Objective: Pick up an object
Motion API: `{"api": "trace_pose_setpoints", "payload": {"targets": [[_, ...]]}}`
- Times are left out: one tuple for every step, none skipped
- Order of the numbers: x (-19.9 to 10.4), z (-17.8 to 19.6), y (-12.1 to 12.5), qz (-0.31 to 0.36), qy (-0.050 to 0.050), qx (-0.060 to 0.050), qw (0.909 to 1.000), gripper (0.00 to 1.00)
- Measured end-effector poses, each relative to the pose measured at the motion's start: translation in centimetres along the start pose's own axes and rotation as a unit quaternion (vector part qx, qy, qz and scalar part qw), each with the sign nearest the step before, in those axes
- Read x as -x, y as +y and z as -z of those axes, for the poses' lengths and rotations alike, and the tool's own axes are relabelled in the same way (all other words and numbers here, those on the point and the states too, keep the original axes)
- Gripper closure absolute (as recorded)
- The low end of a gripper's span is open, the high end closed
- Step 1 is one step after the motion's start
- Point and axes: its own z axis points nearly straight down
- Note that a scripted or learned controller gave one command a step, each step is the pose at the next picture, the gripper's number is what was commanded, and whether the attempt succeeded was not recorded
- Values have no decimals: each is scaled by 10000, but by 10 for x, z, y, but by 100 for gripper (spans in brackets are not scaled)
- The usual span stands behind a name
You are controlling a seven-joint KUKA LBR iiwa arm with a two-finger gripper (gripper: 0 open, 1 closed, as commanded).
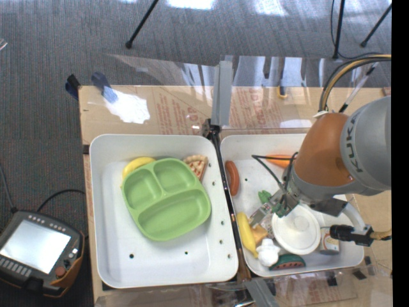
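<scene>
Spanning a brown bench [166, 107], two white bins [105, 171], grey carpet [38, 56] around.

Robotics lab: teach pendant [39, 252], tripod legs [146, 15]

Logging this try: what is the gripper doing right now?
Gripper: low in the right bin beside the white bowl; open or closed cannot be told.

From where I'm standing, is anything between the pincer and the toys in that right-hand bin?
Nothing visible blocks it. The pincer already hangs low inside the right bin, right beside the banana and the white bowl. The sausage lies farther off, by the divider.
</scene>
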Motion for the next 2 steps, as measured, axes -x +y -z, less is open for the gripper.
{"api": "trace_pose_setpoints", "payload": {"targets": [[45,-1,7,-525,30,2,9986,0],[13,-1,-21,-1496,30,2,9887,0]]}}
